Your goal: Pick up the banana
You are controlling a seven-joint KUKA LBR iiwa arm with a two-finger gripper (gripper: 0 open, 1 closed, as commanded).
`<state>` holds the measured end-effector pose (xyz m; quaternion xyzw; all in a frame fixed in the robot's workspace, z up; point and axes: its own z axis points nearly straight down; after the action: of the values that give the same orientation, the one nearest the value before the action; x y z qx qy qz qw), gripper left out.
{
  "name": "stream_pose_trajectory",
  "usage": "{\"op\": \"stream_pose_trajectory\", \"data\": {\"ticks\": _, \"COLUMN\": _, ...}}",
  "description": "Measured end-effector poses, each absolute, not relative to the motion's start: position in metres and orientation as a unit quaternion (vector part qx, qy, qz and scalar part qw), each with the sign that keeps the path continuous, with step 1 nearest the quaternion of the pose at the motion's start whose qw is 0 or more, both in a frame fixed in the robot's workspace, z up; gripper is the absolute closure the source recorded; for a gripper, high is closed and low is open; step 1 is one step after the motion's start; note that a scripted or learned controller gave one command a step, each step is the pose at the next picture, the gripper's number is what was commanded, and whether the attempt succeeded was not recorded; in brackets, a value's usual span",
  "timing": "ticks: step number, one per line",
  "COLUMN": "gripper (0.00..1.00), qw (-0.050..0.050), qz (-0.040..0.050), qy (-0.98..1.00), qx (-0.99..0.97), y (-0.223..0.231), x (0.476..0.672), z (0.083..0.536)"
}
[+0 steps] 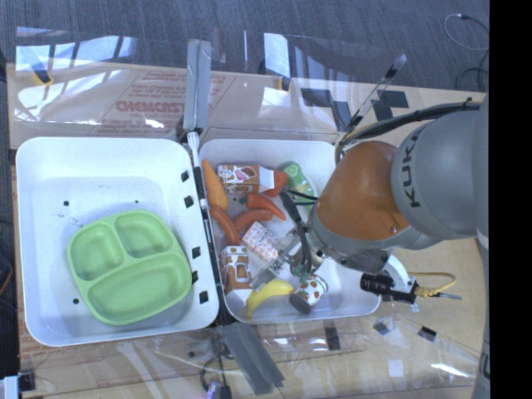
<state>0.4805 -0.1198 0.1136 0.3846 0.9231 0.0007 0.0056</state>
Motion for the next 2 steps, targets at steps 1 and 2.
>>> {"op": "stream_pose_trajectory", "data": {"ticks": 1, "gripper": 0.0, "qw": 0.011, "qz": -0.0008, "qy": 0.993, "qx": 0.114, "y": -0.1196, "x": 0.4842, "z": 0.1}}
{"op": "stream_pose_trajectory", "data": {"ticks": 2, "gripper": 1.0, "qw": 0.008, "qz": -0.0002, "qy": 0.994, "qx": 0.112, "y": -0.119, "x": 0.4842, "z": 0.1072}}
